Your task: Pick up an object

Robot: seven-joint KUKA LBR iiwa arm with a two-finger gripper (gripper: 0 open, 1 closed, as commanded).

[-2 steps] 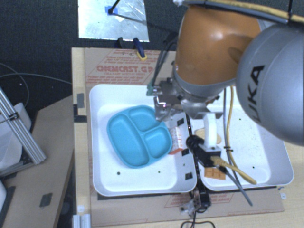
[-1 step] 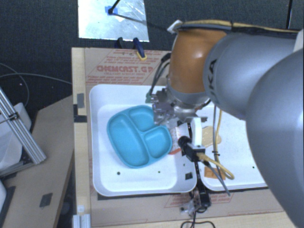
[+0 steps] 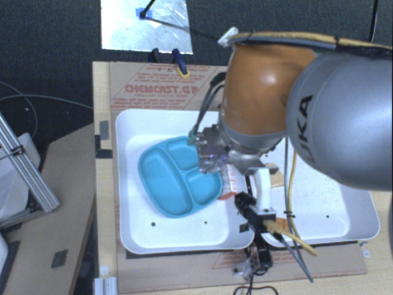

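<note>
We note the arm [image 3: 307, 97] reaching in from three o'clock, its bulk covering the divide between the two bins. The left bin [image 3: 141, 226] holds a blue divided tray [image 3: 175, 177], lying flat at centre. We judge it light, rigid, smooth plastic; its raised rim at nine o'clock offers the best hold. The gripper [image 3: 224, 168] sits at the tray's three o'clock edge; whether it is spread or closed we cannot tell.

Shiny foil sheet [image 3: 146, 17] upper left of frame, aluminium rails [image 3: 24, 165] at left edge, cardboard [image 3: 161, 86] under bins.
</note>
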